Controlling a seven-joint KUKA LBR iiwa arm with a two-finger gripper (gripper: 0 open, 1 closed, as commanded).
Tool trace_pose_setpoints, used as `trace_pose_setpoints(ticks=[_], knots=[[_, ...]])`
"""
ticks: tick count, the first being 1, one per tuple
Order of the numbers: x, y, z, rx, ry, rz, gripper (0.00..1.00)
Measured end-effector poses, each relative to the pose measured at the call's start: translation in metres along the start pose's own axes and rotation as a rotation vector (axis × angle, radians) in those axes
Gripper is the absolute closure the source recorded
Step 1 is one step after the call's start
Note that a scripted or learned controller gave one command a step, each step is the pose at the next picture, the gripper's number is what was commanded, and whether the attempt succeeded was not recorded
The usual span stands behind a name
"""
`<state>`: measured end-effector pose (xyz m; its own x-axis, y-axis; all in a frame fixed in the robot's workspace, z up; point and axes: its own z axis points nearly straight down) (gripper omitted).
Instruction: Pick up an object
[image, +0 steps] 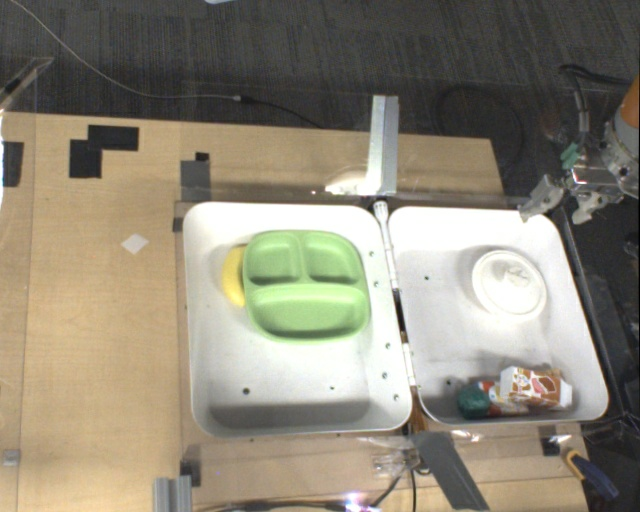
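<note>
Your tool (600, 175) sits at the far right, beyond the far right corner of the right bin (440, 300) and outside its rim; from this slant you cannot tell whether it is open or closed, and nothing shows in its grip. Look in the right bin and you find a white round lid-like disc (510, 281) lying flat toward the far right part, well apart from the rest. Along the near wall of that bin lies a small carton (532, 388) printed in red and white, on its side, with a dark green object (473, 402) touching its left end. In the left bin (210, 330) you see a green divided plate (304, 283) in the far half, and a yellow object (233, 277) peeks out from under its left edge. Both bins rest side by side on the wooden counter (90, 330).
</note>
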<state>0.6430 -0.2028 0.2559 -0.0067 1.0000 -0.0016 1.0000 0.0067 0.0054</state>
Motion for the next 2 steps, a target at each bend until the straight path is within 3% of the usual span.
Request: trace_pose_setpoints(ticks=[1, 2], knots=[[0.000, 0.000, 0.000, 0.000, 0.000, 0.000, 0.00], [0.001, 0.002, -0.013, -0.006, -0.003, -0.008, 1.00]])
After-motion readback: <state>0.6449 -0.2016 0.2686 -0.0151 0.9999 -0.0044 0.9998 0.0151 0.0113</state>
